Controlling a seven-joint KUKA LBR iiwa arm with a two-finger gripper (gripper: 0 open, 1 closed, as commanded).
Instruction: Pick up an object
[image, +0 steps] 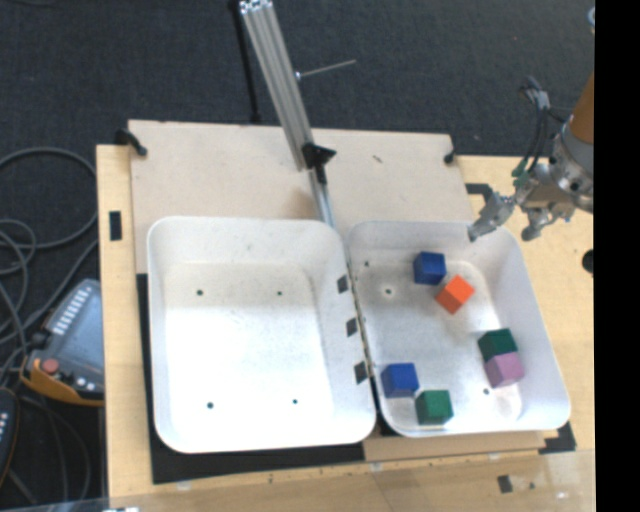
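We see the gripper hanging over the far right corner of the right bin, its two fingers spread apart with nothing between them. Six small blocks lie in that bin. A blue cube sits near the far side, with an orange cube just beside it. Against the right wall, a dark green cube touches a purple cube. Near the front edge, a second blue cube and a green cube sit close together. The left bin stands alongside, touching the right one. We can read no writing or brand on any block or bin; a grey handheld device left of the bench may carry markings, but they are too small to tell.
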